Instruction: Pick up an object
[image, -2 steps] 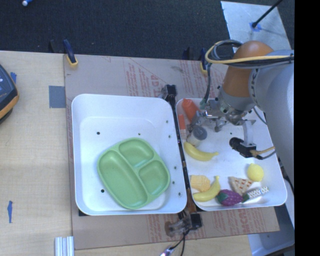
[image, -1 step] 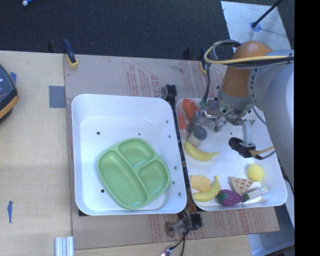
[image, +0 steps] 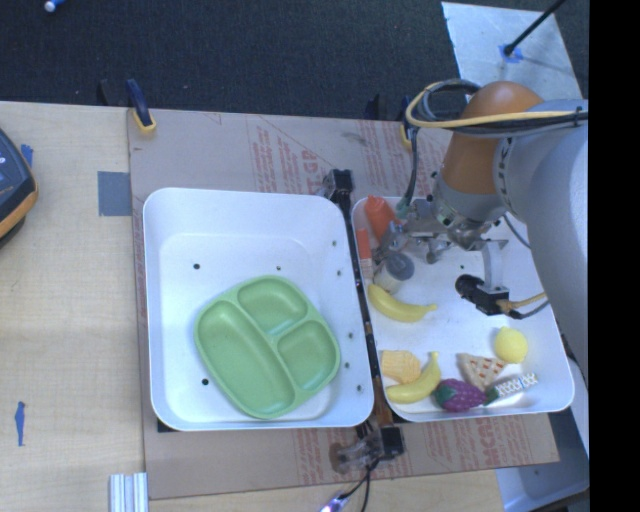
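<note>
The hand (image: 395, 255) hangs low at the right bin's (image: 545, 330) far-left corner — probably reaching for the orange carrot (image: 377, 216) beside it — though its grip state can't be told.

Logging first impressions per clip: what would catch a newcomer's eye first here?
Probably the green divided plate lying alone in the left bin. Next, the arm's orange band above the gripper, low over the right bin's far left corner, with toy food such as bananas scattered nearer the camera.

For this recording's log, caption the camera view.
Pincer low over right bin of toy food near a banana; green divided plate in left bin.
</note>
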